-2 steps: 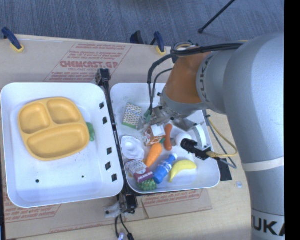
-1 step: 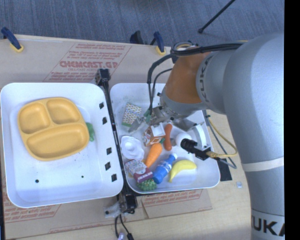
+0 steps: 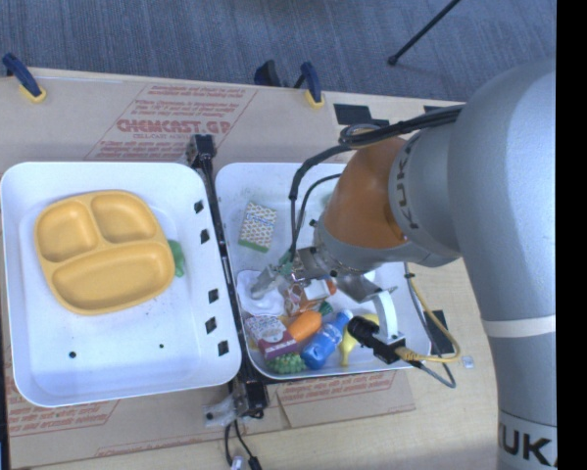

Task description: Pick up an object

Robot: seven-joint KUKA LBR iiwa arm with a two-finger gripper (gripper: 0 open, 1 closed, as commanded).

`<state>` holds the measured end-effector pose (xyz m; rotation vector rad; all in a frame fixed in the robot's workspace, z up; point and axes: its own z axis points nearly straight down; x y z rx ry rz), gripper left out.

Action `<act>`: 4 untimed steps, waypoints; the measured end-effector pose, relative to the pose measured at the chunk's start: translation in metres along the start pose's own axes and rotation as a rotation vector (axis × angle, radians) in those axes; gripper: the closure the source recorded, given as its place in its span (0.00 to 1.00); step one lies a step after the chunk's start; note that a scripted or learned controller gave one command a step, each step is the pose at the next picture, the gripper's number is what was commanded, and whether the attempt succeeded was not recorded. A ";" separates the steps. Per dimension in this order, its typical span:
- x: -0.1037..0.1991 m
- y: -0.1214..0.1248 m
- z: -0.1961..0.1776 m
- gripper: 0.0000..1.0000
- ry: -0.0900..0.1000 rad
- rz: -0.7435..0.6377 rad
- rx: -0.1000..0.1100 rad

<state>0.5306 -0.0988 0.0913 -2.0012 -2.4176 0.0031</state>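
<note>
The grey arm with its orange band [image 3: 371, 204] leans over the right bin [image 3: 236, 189] from the right. My gripper [image 3: 291, 274] is low in that bin, just above a heap of small items. The heap holds an orange carrot-like piece [image 3: 305, 324], a blue bottle [image 3: 324, 340], green grapes [image 3: 289, 363], a yellow piece [image 3: 353, 342] and a dark red packet [image 3: 272, 340]. A green checked packet [image 3: 258, 226] lies apart, toward the bin's back left. The wrist hides much of the bin's right half.
The left bin [image 3: 38, 360] holds a yellow three-part tray [image 3: 102, 250] with a small green thing [image 3: 178, 258] at its right edge. A black clip strip [image 3: 215, 262] runs between the bins. Blue clamps [image 3: 311, 81] grip the bench's far edge. A cable [image 3: 435, 355] trails at the right.
</note>
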 end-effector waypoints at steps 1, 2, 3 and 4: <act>-0.001 0.023 0.000 0.00 -0.001 -0.231 -0.002; -0.058 0.035 -0.001 0.00 -0.003 -0.460 -0.003; -0.058 0.036 -0.012 1.00 -0.003 -0.466 -0.003; 0.031 0.062 -0.101 1.00 -0.003 -0.638 -0.003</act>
